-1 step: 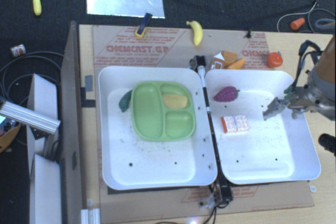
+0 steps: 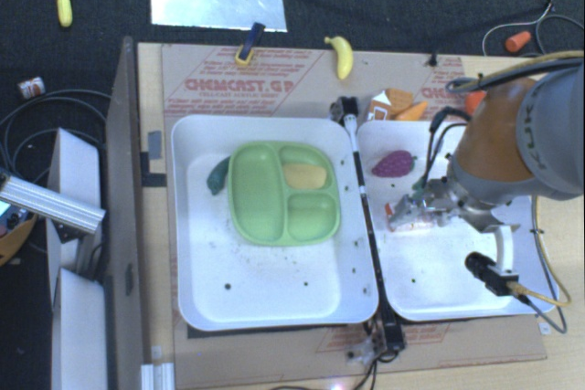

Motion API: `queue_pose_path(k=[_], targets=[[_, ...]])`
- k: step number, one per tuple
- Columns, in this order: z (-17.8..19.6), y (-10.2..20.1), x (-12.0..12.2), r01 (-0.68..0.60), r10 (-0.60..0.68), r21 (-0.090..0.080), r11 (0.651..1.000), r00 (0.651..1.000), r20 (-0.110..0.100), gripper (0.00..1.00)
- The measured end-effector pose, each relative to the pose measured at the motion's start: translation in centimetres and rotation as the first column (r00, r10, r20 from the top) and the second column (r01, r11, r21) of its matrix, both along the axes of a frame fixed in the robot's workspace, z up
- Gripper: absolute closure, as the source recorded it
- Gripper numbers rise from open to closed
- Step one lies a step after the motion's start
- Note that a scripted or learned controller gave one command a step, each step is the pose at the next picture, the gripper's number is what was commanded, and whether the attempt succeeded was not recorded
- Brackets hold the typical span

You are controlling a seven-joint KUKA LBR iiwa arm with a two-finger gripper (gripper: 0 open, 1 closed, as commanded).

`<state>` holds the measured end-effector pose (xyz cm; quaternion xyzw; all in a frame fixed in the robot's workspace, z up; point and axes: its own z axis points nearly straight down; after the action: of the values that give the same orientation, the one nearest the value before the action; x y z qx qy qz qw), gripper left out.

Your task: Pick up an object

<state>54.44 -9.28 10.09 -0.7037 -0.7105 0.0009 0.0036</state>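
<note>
Step in hand: approach and descent; the gripper point(image 2: 407, 216) sits low in the right bin point(image 2: 430, 288), near that bin's left wall, with nothing visibly lifted
Jaw state: cannot be told; the wrist and its fittings blur together at the tool end
Arm: one grey arm point(image 2: 539, 142) with an orange band, entering from the right edge of the camera view and covering the right part of the right bin
Task object, nearest candidate: one purple grape-like item point(image 2: 394, 163), lying on the floor of the right bin, toward the far end, near the gripper but apart from it
Other candidates, right bin: orange pieces point(image 2: 402, 105) at the far rim; exact count unclear
Left bin point(image 2: 210, 288): one green divided plate point(image 2: 274, 196), one yellow item point(image 2: 304, 174) in its upper right compartment, one dark green item point(image 2: 218, 174) just beside the plate's left edge
Bins: two, side by side, touching along the centre rail
Outside the bins: one yellow banana point(image 2: 342, 56) on the board behind the bins
Next move, judged: requires the tool centred over a single item, then closure and a straight lift
Risk, judged: the grape-like item is small and rounded and may roll from a closing grip
</note>
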Motion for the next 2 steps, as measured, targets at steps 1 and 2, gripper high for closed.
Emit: queue_pose_path(k=[1,2], targets=[[-1.5,0.2,6.2,0.002,-0.002,-0.004,1.000,1.000,0.015,0.00],[-1.5,-0.7,10.6,0.003,-0.003,-0.005,1.000,1.000,0.013,0.00]])
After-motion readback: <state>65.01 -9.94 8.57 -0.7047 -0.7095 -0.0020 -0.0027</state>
